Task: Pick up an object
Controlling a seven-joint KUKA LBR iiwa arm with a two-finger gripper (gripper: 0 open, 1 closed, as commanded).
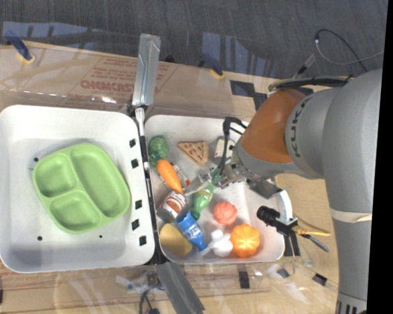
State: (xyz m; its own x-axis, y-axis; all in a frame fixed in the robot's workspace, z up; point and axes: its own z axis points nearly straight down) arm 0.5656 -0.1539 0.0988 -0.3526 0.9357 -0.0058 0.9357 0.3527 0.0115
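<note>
From above the bench, the arm (305,134) comes in from the right and bends down over the right-hand bin (160,125), its orange band sitting right above the toys. The gripper (216,178) is low among them, near the middle of that bin, and from here I cannot tell how it is set or whether it has anything. What the next move seems to turn on is the small green bottle (203,199), which lies just below and a touch left of the gripper tip, close enough that they may be touching, with its long axis slanting from upper right to lower left. The carrot (169,176) lies further left, pointing up toward the green vegetable (158,147) in the bin's upper left, and the pizza slice (194,151) is above the gripper, near the back wall. Nearer the front wall sit a pinkish ball (225,213), an orange pumpkin (245,239), a blue bottle (191,229) and a striped can (174,202), all crowded together. The left bin (24,127) holds a green divided plate (80,187), well apart from the gripper. I would guess the bottle is the likeliest pick, given how near it lies.
</note>
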